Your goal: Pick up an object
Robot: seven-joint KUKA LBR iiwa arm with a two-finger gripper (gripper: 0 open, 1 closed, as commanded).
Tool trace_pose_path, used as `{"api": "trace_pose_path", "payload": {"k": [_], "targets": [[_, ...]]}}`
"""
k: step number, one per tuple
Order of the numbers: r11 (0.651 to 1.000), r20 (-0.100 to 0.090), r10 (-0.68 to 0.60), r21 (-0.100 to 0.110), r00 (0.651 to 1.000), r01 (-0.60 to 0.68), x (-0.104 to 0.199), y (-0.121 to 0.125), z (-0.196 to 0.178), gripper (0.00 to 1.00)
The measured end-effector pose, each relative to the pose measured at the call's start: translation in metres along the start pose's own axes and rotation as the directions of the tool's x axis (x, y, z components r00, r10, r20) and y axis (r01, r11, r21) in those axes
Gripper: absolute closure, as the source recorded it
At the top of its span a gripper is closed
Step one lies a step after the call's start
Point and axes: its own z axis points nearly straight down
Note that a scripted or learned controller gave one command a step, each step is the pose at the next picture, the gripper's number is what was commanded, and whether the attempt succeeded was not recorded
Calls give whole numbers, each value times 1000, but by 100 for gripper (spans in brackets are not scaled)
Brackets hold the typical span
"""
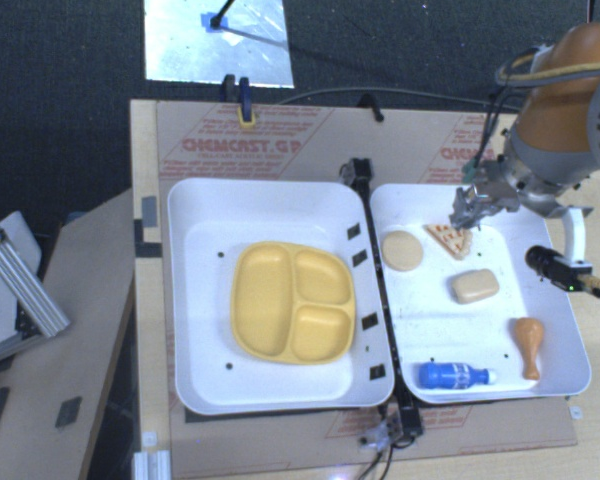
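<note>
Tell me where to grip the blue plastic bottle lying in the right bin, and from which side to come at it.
Grip the blue plastic bottle across its round body, near the middle, not the white cap end. It lies on its side, long axis along the right white bin's near wall, so come straight down from above with the tool's jaws set across that axis. The near wall is close, so a side approach looks cramped.
</note>
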Motion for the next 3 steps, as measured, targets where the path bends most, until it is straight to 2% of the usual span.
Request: {"api": "trace_pose_path", "payload": {"k": [3], "targets": [[1000,-1,-1,2,1000,1,159,-21,-17,100]]}}
